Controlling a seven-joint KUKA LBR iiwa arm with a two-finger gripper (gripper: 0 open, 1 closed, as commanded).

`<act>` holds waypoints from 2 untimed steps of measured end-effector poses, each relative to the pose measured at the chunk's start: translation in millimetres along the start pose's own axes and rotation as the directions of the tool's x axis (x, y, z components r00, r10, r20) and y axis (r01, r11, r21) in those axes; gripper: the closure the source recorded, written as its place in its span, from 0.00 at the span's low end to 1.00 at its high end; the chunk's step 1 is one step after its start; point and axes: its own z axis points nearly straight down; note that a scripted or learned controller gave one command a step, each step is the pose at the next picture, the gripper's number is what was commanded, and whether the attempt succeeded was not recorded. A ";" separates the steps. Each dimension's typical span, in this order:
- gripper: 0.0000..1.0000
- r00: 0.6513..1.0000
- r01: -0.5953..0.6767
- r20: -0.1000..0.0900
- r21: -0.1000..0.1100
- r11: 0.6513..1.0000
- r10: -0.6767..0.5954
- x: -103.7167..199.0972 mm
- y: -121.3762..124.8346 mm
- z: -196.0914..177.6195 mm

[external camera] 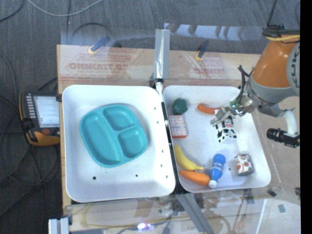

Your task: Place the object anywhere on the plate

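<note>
End effector point(225, 116) is down in the right bin point(258, 145), right over the cow toy point(227, 130), a black-and-white piece lying near the bin's middle-right. Can't tell how far it's open or whether anything's in its grip; from this angle it just sits on top of the toy's upper end.

Judging by position, the cow looks like the pick target, w/ the grasp still in progress. To do it well: centre over the body, not the edge, go low enough to get real purchase, close before lifting.

Neighbours: orange carrot point(208, 109) just to the upper left, close enough to get nudged. Green lump point(180, 106) and red-white packet point(177, 127) farther left. Can point(243, 164), blue bottle point(216, 168), banana point(186, 160) and a second carrot point(194, 177) below, apart from the toy.

Then lift straight up, clear the bin walls, cross the divider to the left bin point(73, 179). Teal plate point(114, 134) sits mid-bin, three compartments, any will do. Lower before release so it doesn't bounce out.
</note>
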 end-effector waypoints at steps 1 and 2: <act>1.00 1.000 -0.003 0.000 0.002 1.000 0.003 48.1 36.9 -13.0; 1.00 0.999 -0.032 0.001 0.003 0.999 0.032 92.0 91.5 -8.9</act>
